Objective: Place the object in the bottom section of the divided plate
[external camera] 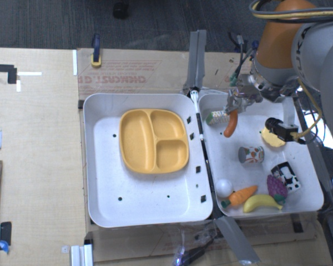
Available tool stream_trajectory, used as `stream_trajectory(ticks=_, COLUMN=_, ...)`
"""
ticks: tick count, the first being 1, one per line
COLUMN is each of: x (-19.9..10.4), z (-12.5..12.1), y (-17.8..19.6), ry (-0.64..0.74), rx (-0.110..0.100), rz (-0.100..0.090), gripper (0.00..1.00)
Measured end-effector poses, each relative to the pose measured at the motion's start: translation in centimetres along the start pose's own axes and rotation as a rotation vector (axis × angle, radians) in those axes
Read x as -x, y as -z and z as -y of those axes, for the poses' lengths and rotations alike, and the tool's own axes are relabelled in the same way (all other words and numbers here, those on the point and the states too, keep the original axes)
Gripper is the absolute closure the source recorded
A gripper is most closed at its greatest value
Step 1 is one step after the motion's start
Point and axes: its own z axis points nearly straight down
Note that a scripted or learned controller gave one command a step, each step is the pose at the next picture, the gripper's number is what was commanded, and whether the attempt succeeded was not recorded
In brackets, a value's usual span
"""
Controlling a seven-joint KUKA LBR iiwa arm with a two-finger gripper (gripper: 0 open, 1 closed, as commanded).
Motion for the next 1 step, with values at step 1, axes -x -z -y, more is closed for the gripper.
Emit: stream_trajectory(ticks=1, x=-6.88, z=-2.00, y=3.18, ry=0.026, rx=0.003, rz=-0.001, gripper=1.00)
